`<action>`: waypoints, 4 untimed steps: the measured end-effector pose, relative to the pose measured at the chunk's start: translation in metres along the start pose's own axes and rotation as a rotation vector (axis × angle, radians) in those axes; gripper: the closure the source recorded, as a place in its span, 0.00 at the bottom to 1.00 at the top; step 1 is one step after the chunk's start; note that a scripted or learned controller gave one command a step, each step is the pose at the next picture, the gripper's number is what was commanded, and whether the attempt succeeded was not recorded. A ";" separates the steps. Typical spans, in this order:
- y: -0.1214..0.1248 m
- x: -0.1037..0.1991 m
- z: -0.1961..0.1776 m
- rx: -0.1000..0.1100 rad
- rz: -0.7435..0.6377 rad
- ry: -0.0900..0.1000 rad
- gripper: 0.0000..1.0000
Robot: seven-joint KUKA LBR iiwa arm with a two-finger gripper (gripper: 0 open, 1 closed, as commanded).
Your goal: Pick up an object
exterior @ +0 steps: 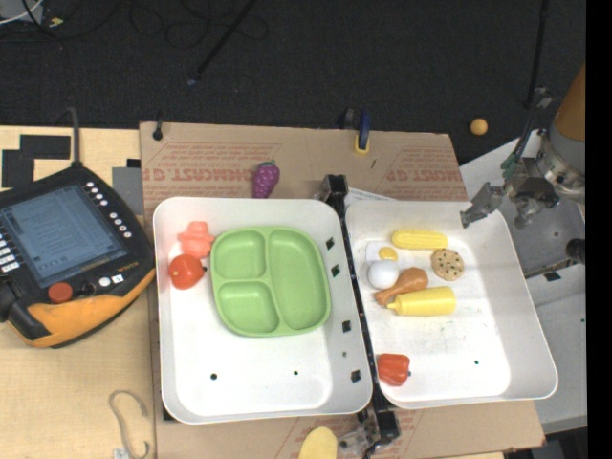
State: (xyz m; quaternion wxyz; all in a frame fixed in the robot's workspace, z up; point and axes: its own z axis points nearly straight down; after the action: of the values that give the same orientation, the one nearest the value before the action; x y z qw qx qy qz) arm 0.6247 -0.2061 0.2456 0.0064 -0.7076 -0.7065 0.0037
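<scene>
A: Camera view, leftmost: why does the green tray fill the left bin?
B: It looks parked, tomato beside it. Likelier targets cluster in the right bin: corn, cookie, mustard bottle, red pepper.
A: And the gripper?
B: Above the bin's far right corner, carrying nothing; its spread I cannot tell.

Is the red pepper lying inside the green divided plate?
No, the red pepper lies in the right bin, away from the green plate.
</scene>
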 end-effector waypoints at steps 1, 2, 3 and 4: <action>0.002 0.000 -0.008 -0.014 -0.002 -0.003 0.00; 0.009 0.005 0.037 -0.010 -0.005 -0.003 0.00; 0.011 0.011 0.080 -0.010 -0.009 -0.003 0.00; 0.013 0.013 0.144 -0.009 -0.010 -0.002 0.00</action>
State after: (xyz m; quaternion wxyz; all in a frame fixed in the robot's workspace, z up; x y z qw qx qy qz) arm 0.6353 -0.1924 0.1013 0.0025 -0.7043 -0.7099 0.0013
